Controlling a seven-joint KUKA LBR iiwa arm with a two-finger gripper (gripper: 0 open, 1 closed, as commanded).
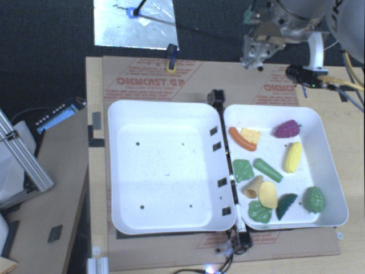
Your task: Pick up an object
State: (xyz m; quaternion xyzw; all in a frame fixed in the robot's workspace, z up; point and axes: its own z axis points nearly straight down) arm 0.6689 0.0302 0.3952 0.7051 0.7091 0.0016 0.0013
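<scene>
The right bin [328, 153] holds several toy foods: an orange carrot [242, 140] beside a yellow cheese wedge [251, 134], purple grapes [287, 129], a yellow corn cob [293, 156], a green cucumber [267, 170], a yellow lemon [267, 194] and a green broccoli [313, 199]. My gripper [254, 55] hangs well above and beyond the right bin's far edge, over the cardboard, apart from every object. Nothing shows in its grasp.
The left bin [165, 164] lies beside the right one, joined by a black hinge strip [225, 153]. A silver sheet [135, 15] lies at the far left. A yellow-and-blue clamp [171, 59] sits on the cardboard's far edge. Cables [319, 81] run at the right.
</scene>
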